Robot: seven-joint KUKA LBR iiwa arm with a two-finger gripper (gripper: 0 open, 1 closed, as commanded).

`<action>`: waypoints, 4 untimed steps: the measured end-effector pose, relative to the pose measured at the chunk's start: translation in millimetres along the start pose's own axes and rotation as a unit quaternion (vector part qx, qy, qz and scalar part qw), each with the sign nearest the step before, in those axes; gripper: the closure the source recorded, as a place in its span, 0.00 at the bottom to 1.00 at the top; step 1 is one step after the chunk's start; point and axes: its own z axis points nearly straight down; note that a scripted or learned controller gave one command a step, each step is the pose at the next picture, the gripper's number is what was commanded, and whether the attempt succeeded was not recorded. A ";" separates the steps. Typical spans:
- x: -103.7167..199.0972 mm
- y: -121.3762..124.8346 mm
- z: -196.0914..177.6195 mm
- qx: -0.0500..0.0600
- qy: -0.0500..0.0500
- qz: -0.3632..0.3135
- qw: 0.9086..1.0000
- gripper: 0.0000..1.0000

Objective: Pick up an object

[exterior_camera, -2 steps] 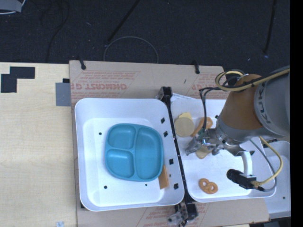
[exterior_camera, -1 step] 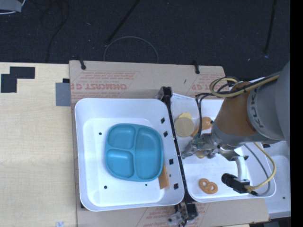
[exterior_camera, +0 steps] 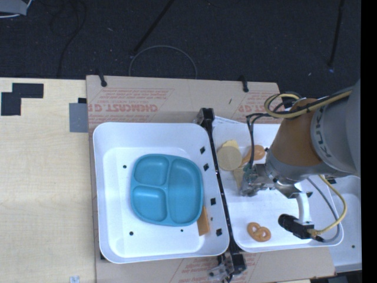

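Gripper (exterior_camera: 250, 180) low in right bin (exterior_camera: 330, 243), finger state unclear, beside tan roll (exterior_camera: 230, 155), pretzel (exterior_camera: 258, 232) nearer, blue divided plate (exterior_camera: 166, 189) in left bin (exterior_camera: 112, 217).

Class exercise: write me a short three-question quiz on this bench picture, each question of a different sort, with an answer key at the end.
1. True or false: the blue divided plate lies in the right bin.
2. Multiple choice: the pretzel lies (a) on the plate, (b) near the front of the right bin, (c) on the cardboard outside the bins.
3. Fill in: the gripper is down in the ____ bin, beside the pale round piece.

Key: 1 false, it lies in the left bin. 2 b. 3 right.
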 end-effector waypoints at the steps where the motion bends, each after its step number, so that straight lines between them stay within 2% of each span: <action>1: -0.2 3.4 -42.5 -0.002 0.000 -0.004 1.000 1.00; 2: -4.8 2.3 -105.0 -0.003 -0.001 -0.004 1.000 1.00; 3: -2.8 -3.8 -150.1 -0.003 0.000 -0.004 1.000 1.00; 4: 43.0 -8.0 -153.1 0.000 0.001 -0.006 1.000 1.00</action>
